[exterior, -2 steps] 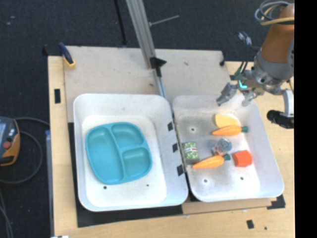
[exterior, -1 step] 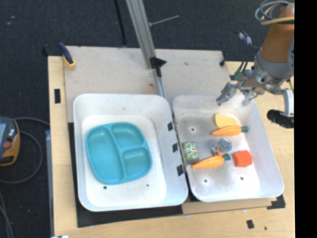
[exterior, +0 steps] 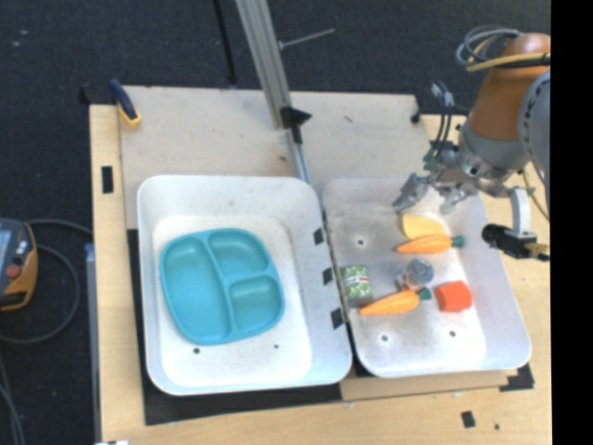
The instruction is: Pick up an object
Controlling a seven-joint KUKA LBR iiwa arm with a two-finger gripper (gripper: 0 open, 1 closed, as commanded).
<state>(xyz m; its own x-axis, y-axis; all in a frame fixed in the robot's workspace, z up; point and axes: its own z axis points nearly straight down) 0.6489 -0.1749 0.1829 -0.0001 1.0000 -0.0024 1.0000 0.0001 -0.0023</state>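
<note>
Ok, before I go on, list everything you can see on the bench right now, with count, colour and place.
bins: 2, white, side by side on the bench
divided tray: 1, teal, in the left bin
carrots: 2, orange, right bin, one above the other
yellow piece: 1, right bin, just above the upper carrot
grey object: 1, between the carrots
red-orange block: 1, right bin, right of the lower carrot
green packet: 1, right bin's left edge
arm: 1, grey and orange, from the right
gripper: 1, jaws spread, above the yellow piece
</note>
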